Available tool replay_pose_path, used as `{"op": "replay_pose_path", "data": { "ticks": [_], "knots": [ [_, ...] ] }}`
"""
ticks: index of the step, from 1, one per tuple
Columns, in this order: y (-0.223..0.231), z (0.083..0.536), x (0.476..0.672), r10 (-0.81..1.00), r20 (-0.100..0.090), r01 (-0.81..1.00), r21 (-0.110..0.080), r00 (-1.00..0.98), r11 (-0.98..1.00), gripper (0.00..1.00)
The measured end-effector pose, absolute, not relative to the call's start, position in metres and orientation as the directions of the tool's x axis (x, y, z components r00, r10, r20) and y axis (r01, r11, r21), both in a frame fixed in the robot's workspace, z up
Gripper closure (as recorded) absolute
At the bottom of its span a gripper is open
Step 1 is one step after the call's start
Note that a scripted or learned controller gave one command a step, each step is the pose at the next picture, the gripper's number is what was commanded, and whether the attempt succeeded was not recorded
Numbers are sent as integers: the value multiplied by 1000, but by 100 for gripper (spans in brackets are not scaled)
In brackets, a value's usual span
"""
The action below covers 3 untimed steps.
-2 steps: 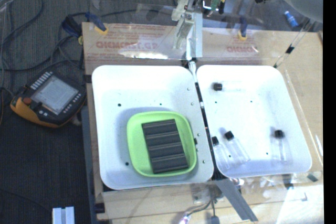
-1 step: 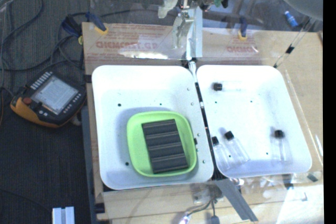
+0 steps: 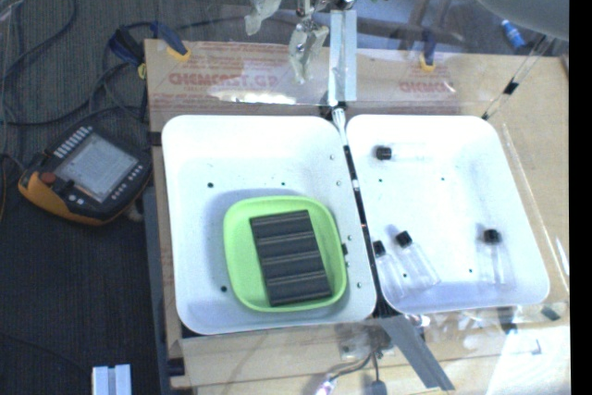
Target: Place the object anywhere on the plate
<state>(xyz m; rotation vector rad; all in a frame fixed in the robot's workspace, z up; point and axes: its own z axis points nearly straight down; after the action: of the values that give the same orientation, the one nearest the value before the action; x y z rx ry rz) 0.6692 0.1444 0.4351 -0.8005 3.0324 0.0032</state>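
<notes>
A green square plate [image 3: 237, 231] rests in the left bin [image 3: 190, 190], toward its front. Lying flat on the plate is a dark grey ridged block [image 3: 291, 257], tilted slightly. My gripper [image 3: 283, 23] hangs high above the back edge of the left bin, well clear of the plate. Its pale fingers [image 3: 263, 1] are spread open and hold nothing.
The right bin [image 3: 518, 190] holds three clear vials with black caps [image 3: 383, 153], [image 3: 404, 240], [image 3: 491, 238]. A metal divider [image 3: 342, 60] stands upright behind the bins' shared edge. A teach pendant [image 3: 88, 173] lies on the floor at the left.
</notes>
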Motion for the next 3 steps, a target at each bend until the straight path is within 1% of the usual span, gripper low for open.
{"op": "replay_pose_path", "data": {
  "ticks": [1,2,3],
  "knots": [
    [194,435,669,-748,-6,-748,0,-664,664,0],
    [208,435,670,-908,-6,-908,-2,-420,420,0],
    [212,428,669,-987,-5,-987,-1,-159,159,0]
  ]
}}
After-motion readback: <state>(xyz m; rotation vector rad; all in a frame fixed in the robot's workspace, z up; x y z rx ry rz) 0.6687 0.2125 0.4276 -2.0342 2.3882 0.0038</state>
